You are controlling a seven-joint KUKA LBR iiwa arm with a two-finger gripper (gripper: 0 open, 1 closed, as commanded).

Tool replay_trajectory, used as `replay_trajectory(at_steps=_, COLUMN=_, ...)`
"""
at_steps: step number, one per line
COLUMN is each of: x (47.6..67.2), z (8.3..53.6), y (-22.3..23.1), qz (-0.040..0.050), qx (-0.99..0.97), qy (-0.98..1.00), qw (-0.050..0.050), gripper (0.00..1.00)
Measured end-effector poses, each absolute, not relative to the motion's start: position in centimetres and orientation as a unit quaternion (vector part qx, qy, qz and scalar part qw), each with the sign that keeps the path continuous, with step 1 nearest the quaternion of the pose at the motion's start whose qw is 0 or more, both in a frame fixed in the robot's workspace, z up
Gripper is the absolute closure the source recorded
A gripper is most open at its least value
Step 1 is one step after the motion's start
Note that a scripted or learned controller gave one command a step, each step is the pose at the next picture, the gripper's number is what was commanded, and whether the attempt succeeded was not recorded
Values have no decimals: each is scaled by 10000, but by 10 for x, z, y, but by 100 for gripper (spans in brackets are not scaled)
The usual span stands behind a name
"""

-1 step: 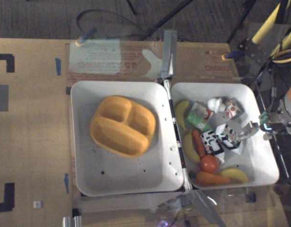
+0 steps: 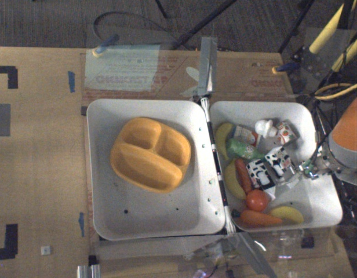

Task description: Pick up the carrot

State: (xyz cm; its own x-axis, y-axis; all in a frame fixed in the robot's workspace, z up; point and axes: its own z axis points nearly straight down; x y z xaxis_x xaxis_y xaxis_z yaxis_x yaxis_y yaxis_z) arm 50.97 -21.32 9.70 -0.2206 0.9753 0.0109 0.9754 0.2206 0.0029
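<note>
At the lower edge of the right bin (image 2: 326, 210) lay the carrot (image 2: 258, 218), lengthwise along the bottom wall, just below a tomato (image 2: 257, 200) and left of a small yellow piece (image 2: 287, 214). Nothing was on it; the pick was judged not yet begun in any visible way. The gripper (image 2: 306, 169) sat low at the right side of that bin, near the black-and-white carton (image 2: 268, 167) and well apart from the carrot. Whether it was apart or together could not be told at this resolution.

Remaining, by judgement: travel down-left to the carrot, descend, close, lift.

Right bin contents: two bananas (image 2: 223, 138) along the left wall, a red sausage-like item (image 2: 243, 175), a green item (image 2: 243, 150), and small cartons and a white bottle (image 2: 265, 126) toward the top. Crowded on its left half.

Left bin (image 2: 109, 213) held an orange divided plate (image 2: 150, 153), upper centre, with nothing in its compartments.
</note>
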Motion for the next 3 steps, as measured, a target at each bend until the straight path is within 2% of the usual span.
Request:
replay_trajectory(at_steps=1, x=491, z=90, y=-210, qz=-121, qx=-7103, qy=-7038, qw=8, gripper=0)
replay_trajectory(at_steps=2, x=562, z=88, y=-205, qz=-63, qx=-6821, qy=-7313, qw=-4, gripper=0)
replay_trajectory(at_steps=3, x=572, z=152, y=-176, qz=1, qx=-7399, qy=-6728, qw=1, gripper=0)
